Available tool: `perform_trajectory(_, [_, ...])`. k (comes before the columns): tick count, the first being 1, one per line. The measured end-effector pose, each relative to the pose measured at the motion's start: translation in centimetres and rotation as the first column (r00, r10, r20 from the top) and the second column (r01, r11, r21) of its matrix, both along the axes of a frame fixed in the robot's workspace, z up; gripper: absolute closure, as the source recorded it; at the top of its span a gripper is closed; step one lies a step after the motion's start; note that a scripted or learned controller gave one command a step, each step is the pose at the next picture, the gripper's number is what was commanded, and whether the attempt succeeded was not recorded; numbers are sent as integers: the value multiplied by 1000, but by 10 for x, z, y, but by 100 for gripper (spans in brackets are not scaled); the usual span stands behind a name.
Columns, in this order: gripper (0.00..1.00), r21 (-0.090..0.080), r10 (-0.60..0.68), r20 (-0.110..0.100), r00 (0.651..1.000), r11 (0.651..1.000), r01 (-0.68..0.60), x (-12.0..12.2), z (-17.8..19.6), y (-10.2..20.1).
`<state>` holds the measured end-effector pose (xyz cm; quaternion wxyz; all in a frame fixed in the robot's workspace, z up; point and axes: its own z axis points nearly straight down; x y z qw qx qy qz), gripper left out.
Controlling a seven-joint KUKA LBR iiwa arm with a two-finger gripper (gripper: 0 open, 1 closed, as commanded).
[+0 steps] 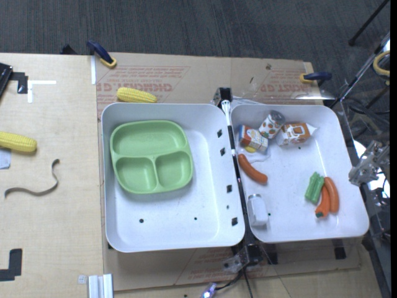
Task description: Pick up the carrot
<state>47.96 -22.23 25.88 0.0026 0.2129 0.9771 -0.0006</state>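
Arm pose: the metallic two-finger gripper (367, 165) sits at the far right edge of the view, just outside the right rim of the right-hand shallow white bin (291, 222), approx. level with the bin's mid-height. Little of the arm itself is visible. Fingers: cannot tell whether apart or together; the assy is too small and cluttered to resolve.

Task item: the orange carrot with green leafy top (323, 194) lies flat in the right bin, lower-right area, near the right wall. Green top points up-left; orange body runs down toward the front wall. Gripper and carrot are apart, no contact.

Other contents, right bin: orange-red sausage-shaped toy (252, 169) near the left wall; small printed food packets (273, 133) grouped at the back.

Left-hand white bin (167, 228): holds a pale green three-compartment plastic tray (151, 155).

Table (43, 228): two yellow corn cobs, one (136, 95) behind the left bin, one (17, 142) at far left.
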Motion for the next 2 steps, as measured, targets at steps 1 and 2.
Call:
perform_trajectory(1, [100,0,-676,-5,737,737,676,-1,-23,0])
perform_trajectory(2, [100,-2,-969,-5,245,245,969,-3,-83,18])
